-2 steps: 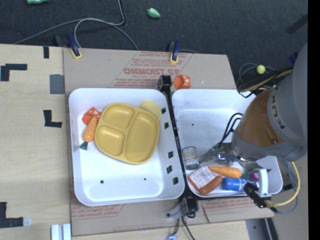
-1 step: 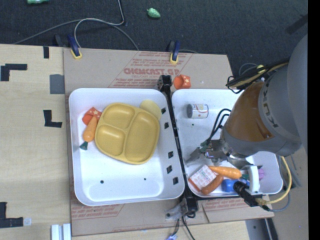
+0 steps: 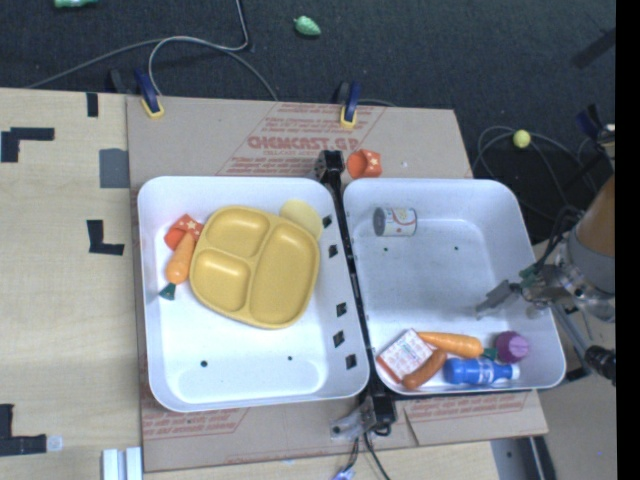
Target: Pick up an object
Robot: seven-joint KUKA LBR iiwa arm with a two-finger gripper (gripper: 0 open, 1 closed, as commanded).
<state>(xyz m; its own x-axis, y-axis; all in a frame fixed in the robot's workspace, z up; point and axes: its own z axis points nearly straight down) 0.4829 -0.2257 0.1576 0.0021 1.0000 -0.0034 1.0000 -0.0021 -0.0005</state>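
Observation:
My gripper point(image 3: 512, 286) hangs over the right rim of the right bin point(image 3: 430, 268), above its bare floor, with the fingers spread and nothing between them. Below it, along the bin's front wall, lie an orange carrot point(image 3: 452, 344), a red-and-white packet point(image 3: 402, 353), a brown sausage point(image 3: 426, 370), a blue bottle point(image 3: 478, 372) and a purple piece point(image 3: 511, 346). A small white can point(image 3: 395, 220) lies on its side at the back of the same bin.
The left bin point(image 3: 240, 368) holds a yellow divided plate point(image 3: 255, 265), a pale yellow round piece point(image 3: 300, 215), a small carrot point(image 3: 180, 261) and a red piece point(image 3: 182, 230). An orange object point(image 3: 363, 163) sits on the cardboard behind the bins.

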